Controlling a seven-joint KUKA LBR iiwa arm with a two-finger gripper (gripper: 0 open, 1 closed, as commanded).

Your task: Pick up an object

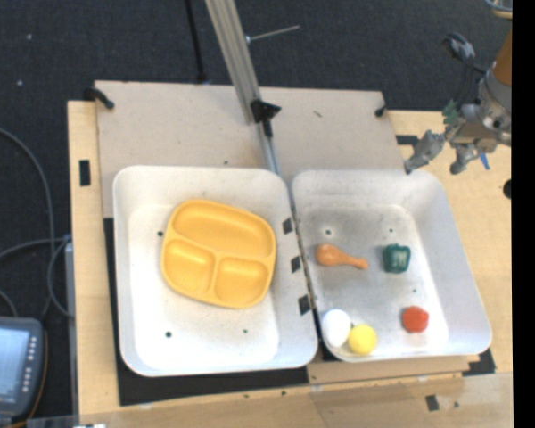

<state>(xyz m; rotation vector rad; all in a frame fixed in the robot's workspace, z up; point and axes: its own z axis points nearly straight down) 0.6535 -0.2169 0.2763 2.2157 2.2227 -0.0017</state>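
In the right bin (446,212), taken as the landmark, lie an orange drumstick-shaped toy (341,258), a dark green pepper-like piece (396,258), a red rounded piece (415,319), a yellow ball (363,339) and a white egg shape (336,326), all smooth plastic. The end effector (444,152) hangs above its far right corner, fingers apart, gripping nothing. Left of it, another bin (134,266) holds a yellow divided plate (218,252).

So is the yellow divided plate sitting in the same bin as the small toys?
No, the yellow plate lies in the left bin, while the toys sit in the right bin.
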